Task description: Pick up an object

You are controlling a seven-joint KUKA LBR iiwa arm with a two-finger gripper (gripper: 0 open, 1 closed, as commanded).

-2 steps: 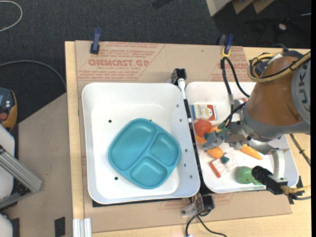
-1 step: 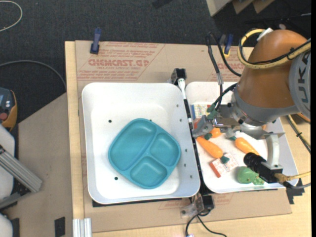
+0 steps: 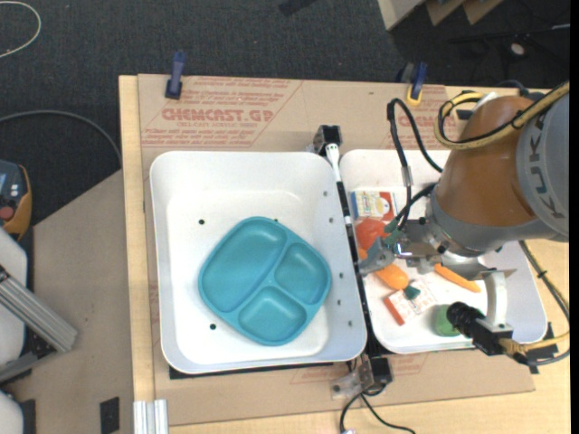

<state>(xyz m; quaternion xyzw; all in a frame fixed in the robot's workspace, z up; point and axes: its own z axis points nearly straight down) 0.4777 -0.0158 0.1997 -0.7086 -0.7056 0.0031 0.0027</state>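
The arm (image 3: 493,183) reaches in from the right and bends low over the right bin (image 3: 534,307), its bulk covering much of that bin, which fits a descent toward the clutter meant for picking. The tool (image 3: 387,250) sits near the bin's left wall, among the objects; whether it is apart, together or clamped on anything I cannot tell, since the wrist hides it. Around it lie a red-orange piece (image 3: 368,232), an orange piece (image 3: 392,278), an orange stick (image 3: 457,278), a white packet (image 3: 373,202), a small card (image 3: 407,304) and a green object (image 3: 443,320), all loose and crowded. The left bin (image 3: 172,242) holds a teal tray (image 3: 264,280), lying flat. Both bins rest on a cardboard sheet (image 3: 226,107) on the bench (image 3: 99,269), with dark carpet (image 3: 136,16) and cables (image 3: 18,25) beyond.
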